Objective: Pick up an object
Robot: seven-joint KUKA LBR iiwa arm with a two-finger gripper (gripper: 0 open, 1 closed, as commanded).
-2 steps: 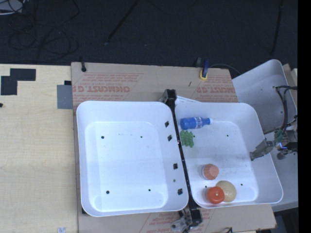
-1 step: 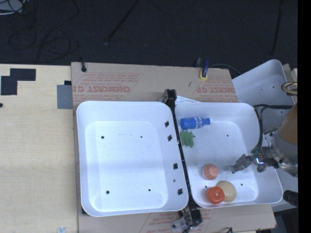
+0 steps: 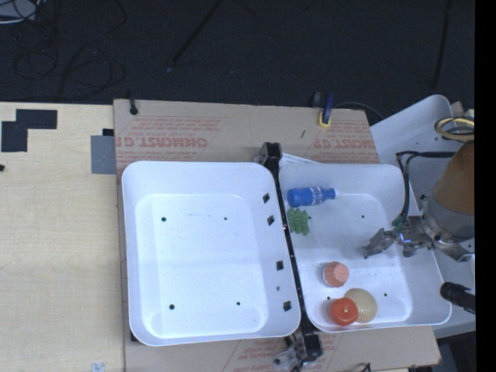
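- My gripper (image 3: 380, 246) hung low over the right bin (image 3: 391, 178), nothing between its fingers; whether they were spread, I couldn't tell.
- Nearest target, I judged: the blue bottle (image 3: 310, 196), at the bin's far left.
- It lay flat, long axis left-right, cap rightward.
- Best close across its body.

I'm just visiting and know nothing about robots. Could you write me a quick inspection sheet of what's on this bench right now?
Surface: two shallow white bins, left bin and right bin, on cardboard.
Job's things: in the right bin, a blue bottle lying down, a green piece, a pinkish round piece, a red ball touching a cream ball.
Clutter: nothing seen.
Grippers: end effector over the right bin, holding nothing.
Cables: dark cable by the arm; more on the floor.
Surroundings: wooden bench, dark floor.
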